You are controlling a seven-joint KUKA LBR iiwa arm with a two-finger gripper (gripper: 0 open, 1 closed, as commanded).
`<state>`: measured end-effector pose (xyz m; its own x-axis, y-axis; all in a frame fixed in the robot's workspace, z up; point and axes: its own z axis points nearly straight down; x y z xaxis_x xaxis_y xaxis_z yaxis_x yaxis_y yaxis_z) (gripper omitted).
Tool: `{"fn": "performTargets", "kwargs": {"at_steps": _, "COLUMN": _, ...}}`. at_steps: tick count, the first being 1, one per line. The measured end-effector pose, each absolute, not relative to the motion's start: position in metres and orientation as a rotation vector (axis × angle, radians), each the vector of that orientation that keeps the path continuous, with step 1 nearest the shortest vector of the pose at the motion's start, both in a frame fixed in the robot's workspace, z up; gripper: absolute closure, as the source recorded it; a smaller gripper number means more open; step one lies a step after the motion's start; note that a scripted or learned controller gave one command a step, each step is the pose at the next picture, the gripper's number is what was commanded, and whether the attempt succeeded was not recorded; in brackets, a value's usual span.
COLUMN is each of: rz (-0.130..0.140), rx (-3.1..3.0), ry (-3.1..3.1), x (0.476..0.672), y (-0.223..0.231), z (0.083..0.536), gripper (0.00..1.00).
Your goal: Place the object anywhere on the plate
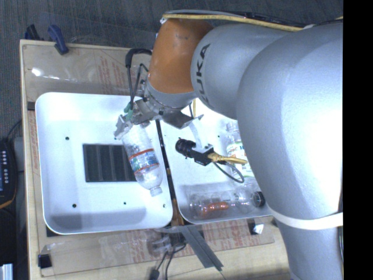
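Dark grey floor (pixel 87 10), wooden bench (pixel 35 63) — bright glare

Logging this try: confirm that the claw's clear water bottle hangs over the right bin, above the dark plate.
Wrong bin. The camera view shows the clear water bottle at the claw over the left bin, beside the dark plate, overlapping its right edge.

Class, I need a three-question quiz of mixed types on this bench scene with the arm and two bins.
1. True or false: the clear water bottle hangs over the left bin.
2. The dark ribbed plate lies in which bin? A left, B right.
3. Fill in: the band above the wrist is ____.

Key: 1 true, its upper end at the gripper; 2 A; 3 orange.
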<state>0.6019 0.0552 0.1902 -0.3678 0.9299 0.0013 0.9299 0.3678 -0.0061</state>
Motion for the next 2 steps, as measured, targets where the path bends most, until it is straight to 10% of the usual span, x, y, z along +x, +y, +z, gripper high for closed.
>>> {"fn": "performTargets", "kwargs": {"at_steps": 1, "rz": 0.006, "rx": -1.615, "ry": -2.69, "x": 0.572, "y": 0.084, "z": 0.191, "gripper": 1.0}}
{"fn": "performTargets", "kwargs": {"at_steps": 2, "rz": 0.003, "rx": -1.567, "ry": -2.722, "x": 0.6, "y": 0.028, "z": 0.192, "gripper": 1.0}}
